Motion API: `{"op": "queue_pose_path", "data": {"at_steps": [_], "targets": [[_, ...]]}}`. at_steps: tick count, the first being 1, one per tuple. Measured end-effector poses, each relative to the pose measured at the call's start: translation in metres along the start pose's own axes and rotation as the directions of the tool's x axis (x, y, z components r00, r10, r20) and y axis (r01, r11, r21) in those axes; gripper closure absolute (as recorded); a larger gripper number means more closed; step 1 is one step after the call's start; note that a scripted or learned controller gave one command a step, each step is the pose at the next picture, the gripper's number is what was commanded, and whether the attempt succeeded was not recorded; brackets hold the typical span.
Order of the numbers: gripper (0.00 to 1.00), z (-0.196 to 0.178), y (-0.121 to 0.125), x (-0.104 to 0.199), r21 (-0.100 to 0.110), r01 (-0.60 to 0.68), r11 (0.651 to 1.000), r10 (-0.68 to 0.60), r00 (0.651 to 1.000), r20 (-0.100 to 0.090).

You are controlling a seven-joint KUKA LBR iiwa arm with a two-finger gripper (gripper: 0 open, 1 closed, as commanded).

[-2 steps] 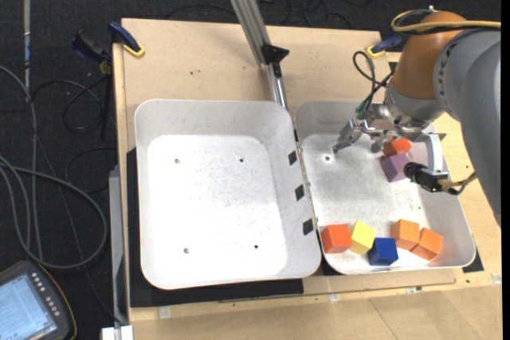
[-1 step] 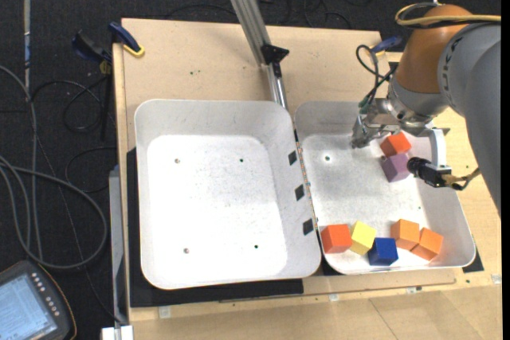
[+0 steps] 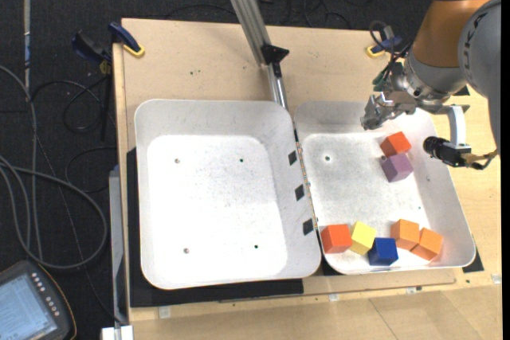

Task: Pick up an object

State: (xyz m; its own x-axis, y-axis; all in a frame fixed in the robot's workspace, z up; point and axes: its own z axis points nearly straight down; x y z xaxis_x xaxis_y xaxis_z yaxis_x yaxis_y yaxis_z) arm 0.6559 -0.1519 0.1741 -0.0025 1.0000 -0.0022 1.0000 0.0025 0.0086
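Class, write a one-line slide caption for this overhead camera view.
Gripper poised over the right bin, near an orange block and purple block.

A pale wooden bench (image 3: 207,64) is seen from above, set against a dark floor. Two shallow white bins are laid side by side on its top: the left bin (image 3: 159,123) and the right bin (image 3: 339,131), their inner edges touching along the middle. Two clamps are fixed at the far corners, one at the left (image 3: 126,40) and one at the right (image 3: 381,40).
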Motion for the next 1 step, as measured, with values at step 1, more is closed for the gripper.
{"op": "queue_pose_path", "data": {"at_steps": [1], "targets": [[1.00,-0.0445,-0.0016,0.0019,0.001,0.000,1.000,0.000,1.000,0.000]]}}
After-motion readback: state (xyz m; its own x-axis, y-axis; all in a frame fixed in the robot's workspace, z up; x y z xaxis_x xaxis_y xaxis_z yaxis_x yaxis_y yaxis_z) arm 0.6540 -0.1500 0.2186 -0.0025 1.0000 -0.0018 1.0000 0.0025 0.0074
